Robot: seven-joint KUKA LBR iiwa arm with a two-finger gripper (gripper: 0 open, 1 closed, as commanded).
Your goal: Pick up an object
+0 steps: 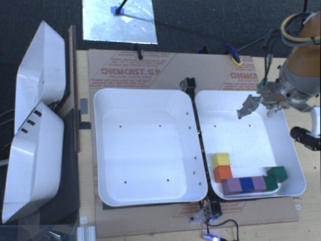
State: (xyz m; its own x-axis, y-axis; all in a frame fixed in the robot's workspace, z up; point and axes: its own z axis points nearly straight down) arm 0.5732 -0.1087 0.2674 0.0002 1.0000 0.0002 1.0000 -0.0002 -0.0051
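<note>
Several coloured blocks lie along the near edge of the right bin (pixel 235 134): a yellow block (pixel 220 159), an orange block (pixel 223 173) just below it, then a row of a purple block (pixel 231 186), a blue block (pixel 247 184) and a lilac block (pixel 259 183), ending in a green block (pixel 275 176) at the corner. My gripper (pixel 260 108) hangs over the far right part of this bin, well away from the blocks. It is open, with nothing between its fingers.
The left bin (pixel 145 144) sits beside the right one, with a black divider (pixel 199 134) between them. Two white housings (pixel 35 124) stand at the far left. A shiny sheet (pixel 119 14) lies beyond the bench.
</note>
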